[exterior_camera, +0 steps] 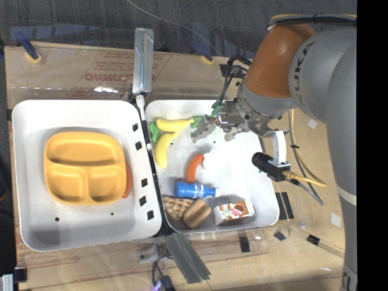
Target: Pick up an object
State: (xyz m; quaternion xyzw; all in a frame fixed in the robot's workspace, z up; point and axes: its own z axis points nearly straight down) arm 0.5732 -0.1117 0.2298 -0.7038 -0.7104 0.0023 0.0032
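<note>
In the right bin (267,208) I see yellow bananas (165,137), an orange sausage (194,167), a blue bottle (195,190), a bread roll (196,213) and a small carton (234,211), all lying flat.

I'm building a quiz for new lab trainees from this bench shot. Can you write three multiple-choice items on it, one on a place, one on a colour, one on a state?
1. Where does the yellow divided tray lie?
A. in the left bin
B. in the right bin
C. on the bench outside the bins

2. What colour is the bottle in the right bin?
A. green
B. blue
C. white

3. How does the banana lie relative to the hand?
A. clamped in it
B. lifted above the bin
C. on the bin floor, apart from it

Answers:
1. A, the tray sits inside the left bin.
2. B, its body is blue with a paler end.
3. C, the banana rests by the bin's left wall while the hand hangs further right.
</note>
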